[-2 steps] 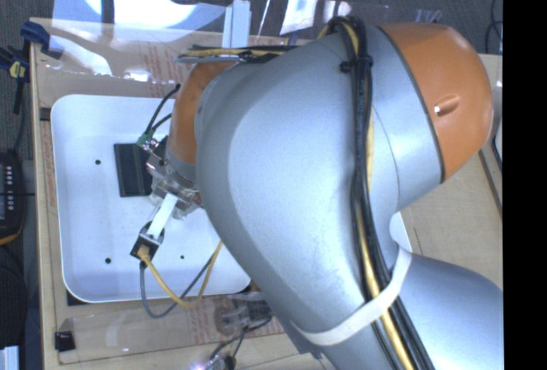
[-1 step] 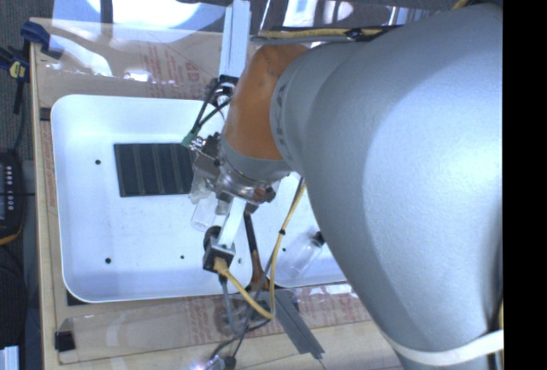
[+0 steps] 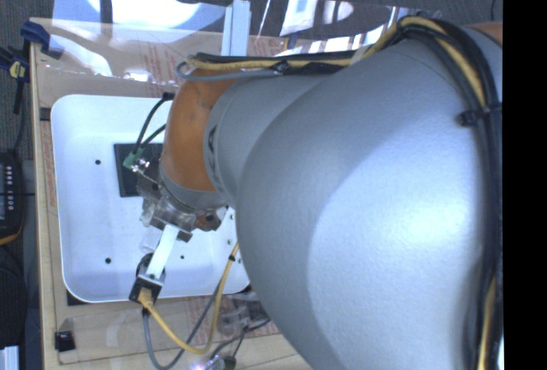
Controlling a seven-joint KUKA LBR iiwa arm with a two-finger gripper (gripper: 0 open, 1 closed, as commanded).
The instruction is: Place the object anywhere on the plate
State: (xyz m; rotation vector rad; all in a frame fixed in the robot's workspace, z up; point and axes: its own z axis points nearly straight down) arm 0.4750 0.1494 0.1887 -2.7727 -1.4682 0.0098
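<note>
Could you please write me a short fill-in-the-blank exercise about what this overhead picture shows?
1. The arm is grey with an ____ band above the wrist.
2. The bin under the wrist is ____ in colour.
3. A ____ cable loops below the bin's near edge.
4. The arm reaches in from the view's ____ side.

Missing words: orange; white; yellow; right.

Arm (image 3: 359,189) reaches in from right, lying over most of the table (image 3: 38,189). Left bin (image 3: 77,189) sits on table, partly under arm. Cables (image 3: 171,334) hang before bin's near edge.
</note>
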